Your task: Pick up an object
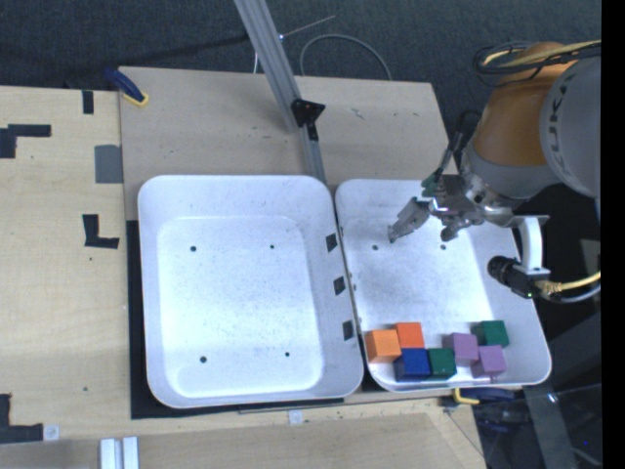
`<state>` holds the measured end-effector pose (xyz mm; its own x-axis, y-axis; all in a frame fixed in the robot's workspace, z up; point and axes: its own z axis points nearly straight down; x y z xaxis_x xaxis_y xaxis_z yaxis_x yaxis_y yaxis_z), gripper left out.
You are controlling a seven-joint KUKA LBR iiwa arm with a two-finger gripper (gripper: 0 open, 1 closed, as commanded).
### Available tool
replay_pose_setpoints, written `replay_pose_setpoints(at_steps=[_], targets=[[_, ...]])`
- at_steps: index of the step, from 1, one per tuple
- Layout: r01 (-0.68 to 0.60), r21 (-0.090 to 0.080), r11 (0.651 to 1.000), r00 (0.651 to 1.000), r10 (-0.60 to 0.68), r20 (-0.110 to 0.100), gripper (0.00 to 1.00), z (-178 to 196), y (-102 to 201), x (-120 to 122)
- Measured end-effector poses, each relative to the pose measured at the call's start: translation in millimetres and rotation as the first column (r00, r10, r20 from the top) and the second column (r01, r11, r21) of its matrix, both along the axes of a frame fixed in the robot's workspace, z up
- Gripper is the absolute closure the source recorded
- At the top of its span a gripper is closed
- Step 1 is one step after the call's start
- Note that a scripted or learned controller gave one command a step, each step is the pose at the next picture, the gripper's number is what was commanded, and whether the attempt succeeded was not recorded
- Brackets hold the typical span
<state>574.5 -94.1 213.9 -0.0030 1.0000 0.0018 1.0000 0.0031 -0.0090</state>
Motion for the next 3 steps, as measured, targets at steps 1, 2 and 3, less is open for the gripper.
replay_pose_setpoints(at_steps=[1,2,3], targets=[[-0.006,0.001,1.000,1.000,0.006,0.004,0.00,-23.8,94.2,11.3],[0.000,-0.002,1.000,1.000,0.000,0.005,1.00,-12.8,89.6,11.3],[-0.004,0.000,1.000,1.000,0.004,0.006,1.00,-23.0,160.2,17.4]])
